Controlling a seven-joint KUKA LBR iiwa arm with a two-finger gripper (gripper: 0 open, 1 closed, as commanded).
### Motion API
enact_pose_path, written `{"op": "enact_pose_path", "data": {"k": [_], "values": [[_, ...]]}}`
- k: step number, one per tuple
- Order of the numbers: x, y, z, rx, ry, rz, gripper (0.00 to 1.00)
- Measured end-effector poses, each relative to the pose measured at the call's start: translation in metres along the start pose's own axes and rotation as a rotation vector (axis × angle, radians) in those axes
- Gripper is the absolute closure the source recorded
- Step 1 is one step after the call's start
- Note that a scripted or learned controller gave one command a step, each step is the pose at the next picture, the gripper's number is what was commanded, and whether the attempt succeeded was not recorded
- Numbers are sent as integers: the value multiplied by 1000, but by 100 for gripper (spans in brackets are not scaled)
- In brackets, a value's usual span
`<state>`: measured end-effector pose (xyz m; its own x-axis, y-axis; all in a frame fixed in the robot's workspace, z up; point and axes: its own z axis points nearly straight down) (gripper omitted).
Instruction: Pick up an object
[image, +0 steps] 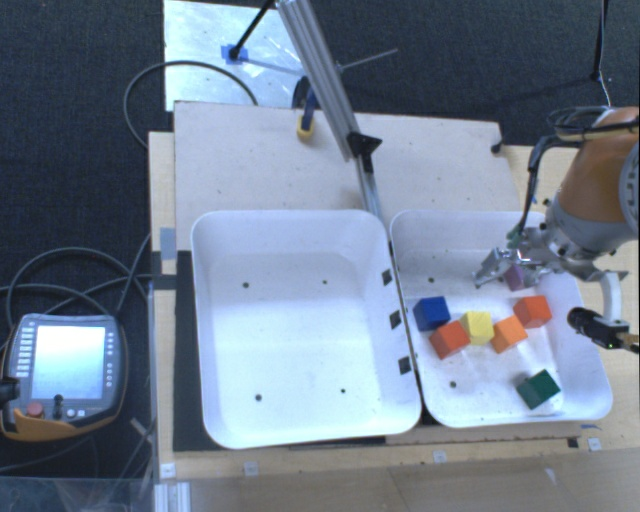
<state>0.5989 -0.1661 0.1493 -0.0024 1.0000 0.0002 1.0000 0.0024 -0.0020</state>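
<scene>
Purple block (515, 277) sits squarely at the gripper (503, 268), right bin (450, 235).

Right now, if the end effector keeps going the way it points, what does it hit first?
The end effector points toward the view's left and somewhat down. First contact is probably the bare floor of the right bin, short of the blue cube; depth is unclear from this slant.

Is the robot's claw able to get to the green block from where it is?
Probably yes. The green block sits alone near the right bin's front corner, apart from the other blocks, and the claw is above the same bin.
</scene>
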Motion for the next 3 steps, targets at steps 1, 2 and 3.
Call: {"op": "enact_pose_path", "data": {"k": [1,2,3], "values": [[0,0,52,0,0,-1,0],[0,2,37,-7,-2,-3,100],[-3,9,-27,-10,-3,-2,100]]}}
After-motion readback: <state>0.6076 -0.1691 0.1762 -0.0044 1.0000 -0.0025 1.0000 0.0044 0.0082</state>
